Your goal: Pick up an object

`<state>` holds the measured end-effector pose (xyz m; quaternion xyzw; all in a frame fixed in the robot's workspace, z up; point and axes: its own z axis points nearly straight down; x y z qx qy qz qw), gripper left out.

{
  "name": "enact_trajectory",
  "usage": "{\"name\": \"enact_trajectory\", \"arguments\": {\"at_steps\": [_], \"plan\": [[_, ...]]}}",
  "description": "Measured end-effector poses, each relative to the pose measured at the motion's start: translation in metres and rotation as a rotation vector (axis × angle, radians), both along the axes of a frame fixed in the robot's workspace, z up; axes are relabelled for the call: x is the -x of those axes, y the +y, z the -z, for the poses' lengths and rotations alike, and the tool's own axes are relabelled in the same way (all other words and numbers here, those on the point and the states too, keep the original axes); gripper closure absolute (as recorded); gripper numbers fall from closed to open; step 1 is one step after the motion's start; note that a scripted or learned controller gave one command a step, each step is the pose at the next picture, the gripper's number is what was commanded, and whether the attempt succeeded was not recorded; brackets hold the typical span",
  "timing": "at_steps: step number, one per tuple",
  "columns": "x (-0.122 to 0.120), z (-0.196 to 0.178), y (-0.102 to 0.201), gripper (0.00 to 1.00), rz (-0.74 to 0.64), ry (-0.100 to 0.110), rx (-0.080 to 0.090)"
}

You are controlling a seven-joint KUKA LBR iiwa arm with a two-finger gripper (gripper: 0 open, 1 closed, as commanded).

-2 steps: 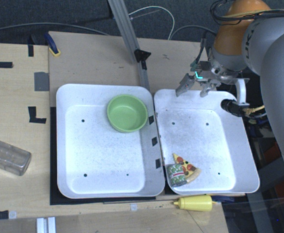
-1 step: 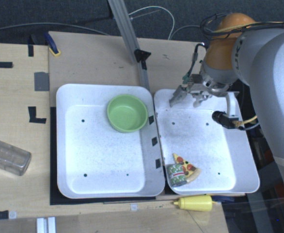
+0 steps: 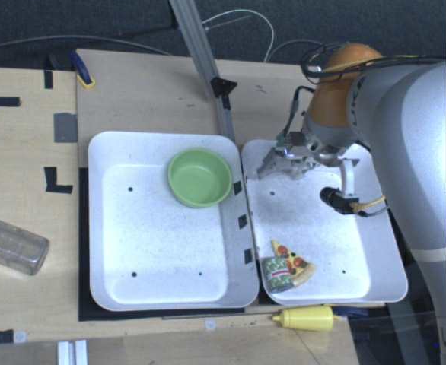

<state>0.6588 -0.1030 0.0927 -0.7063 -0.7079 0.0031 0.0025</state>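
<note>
Presently, at the far left, a clear plastic tumbler (image 3: 10,243) lies on its side on the worktop (image 3: 147,97), well apart from the bins. The left bin (image 3: 109,280) holds one green bowl (image 3: 200,176), upright, near its rear right corner. A grey pole (image 3: 200,44) slants down from above to the rear rim between the two bins. The right bin (image 3: 360,280) holds a pizza-slice toy (image 3: 293,263) and a small printed packet (image 3: 276,274), touching each other, at its front left corner. A yellow bottle (image 3: 308,318) lies on its side on the worktop just in front of that bin. The jaws (image 3: 290,160) hang over the rear left of the right bin, well apart from the toy; whether they stand wide or narrow cannot be told. Nothing is seen between them.
</note>
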Motion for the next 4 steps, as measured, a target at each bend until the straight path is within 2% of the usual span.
{"name": "enact_trajectory", "arguments": {"at_steps": [1, 2, 4], "plan": [[0.000, 0.005, 0.000, 0.00, 0.000, -0.005, 0.001], [0.000, -0.006, 0.001, 1.00, -0.001, -0.005, 0.001], [0.003, -0.105, -0.003, 1.00, 0.000, -0.012, 0.000]]}}
